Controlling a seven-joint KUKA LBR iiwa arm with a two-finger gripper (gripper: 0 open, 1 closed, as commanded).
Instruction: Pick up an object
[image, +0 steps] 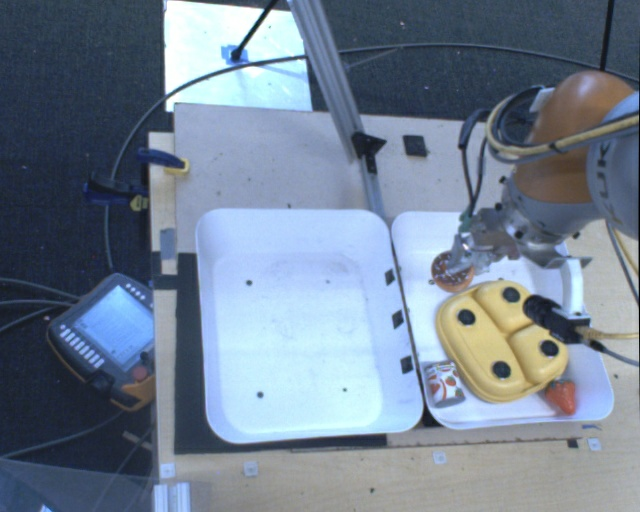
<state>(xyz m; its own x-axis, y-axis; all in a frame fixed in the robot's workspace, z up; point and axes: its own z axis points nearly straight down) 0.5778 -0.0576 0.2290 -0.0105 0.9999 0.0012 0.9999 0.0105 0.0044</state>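
1 box (443, 383), 1 yellow toy (497, 341), 1 carrot (561, 396), 1 disc (450, 270), gripper (466, 253).

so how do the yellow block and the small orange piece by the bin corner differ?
Size: the yellow block is far larger than the small orange piece.
Shape: the yellow block is broad and flat with dark round spots on top; the orange piece is small, tapered and has none.
Colour: yellow versus orange-red.
Shared: both lie in the right bin, close together.
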